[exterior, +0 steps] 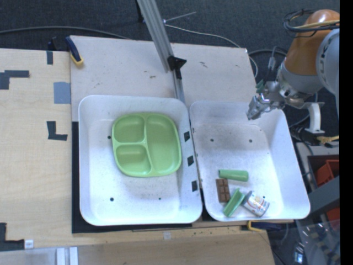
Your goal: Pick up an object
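My gripper (255,112) hangs over the far right corner of the right bin (237,126), well away from the objects. Nothing shows between its fingertips. Near the bin's front edge lie a green cylinder (233,175), a brown chocolate-like bar (223,190), a second green stick (233,202) lying at a slant, and a small silver can (256,205) on its side. These four things are clustered close together, the stick touching the can.
The left bin (94,148) holds a green divided plate (146,144). A slanted metal rail (157,29) runs from the top down to the gap between the bins. Cables and equipment stand at the right of the bench.
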Robot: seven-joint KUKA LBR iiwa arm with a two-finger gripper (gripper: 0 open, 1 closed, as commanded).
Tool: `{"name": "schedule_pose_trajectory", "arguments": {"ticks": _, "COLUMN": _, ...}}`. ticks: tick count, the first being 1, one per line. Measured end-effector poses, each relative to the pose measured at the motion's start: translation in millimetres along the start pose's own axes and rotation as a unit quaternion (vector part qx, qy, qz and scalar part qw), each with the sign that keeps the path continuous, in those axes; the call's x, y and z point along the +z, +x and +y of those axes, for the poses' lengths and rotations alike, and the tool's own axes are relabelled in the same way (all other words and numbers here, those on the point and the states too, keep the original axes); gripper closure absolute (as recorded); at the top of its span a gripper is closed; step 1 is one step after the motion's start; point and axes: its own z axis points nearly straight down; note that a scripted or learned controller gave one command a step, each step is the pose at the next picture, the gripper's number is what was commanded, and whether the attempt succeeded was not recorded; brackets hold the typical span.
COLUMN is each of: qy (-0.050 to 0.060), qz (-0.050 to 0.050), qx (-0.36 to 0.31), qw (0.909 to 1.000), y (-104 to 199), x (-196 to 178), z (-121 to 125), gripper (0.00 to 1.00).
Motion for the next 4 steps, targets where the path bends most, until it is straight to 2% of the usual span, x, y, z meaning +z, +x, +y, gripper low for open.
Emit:
{"name": "schedule_pose_trajectory", "arguments": {"ticks": 1, "qy": 0.000, "qz": 0.000, "qx": 0.000, "qw": 1.0000, "y": -1, "x": -64, "z": 4, "gripper": 1.00}}
{"name": "schedule_pose_trajectory", "arguments": {"ticks": 2, "qy": 0.004, "qz": 0.001, "qx": -0.001, "qw": 1.0000, "y": 45, "x": -52, "z": 5, "gripper": 1.00}}
{"name": "schedule_pose_trajectory", "arguments": {"ticks": 4, "qy": 0.004, "qz": 0.002, "qx": -0.002, "qw": 1.0000, "y": 155, "x": -57, "z": 8, "gripper": 1.00}}
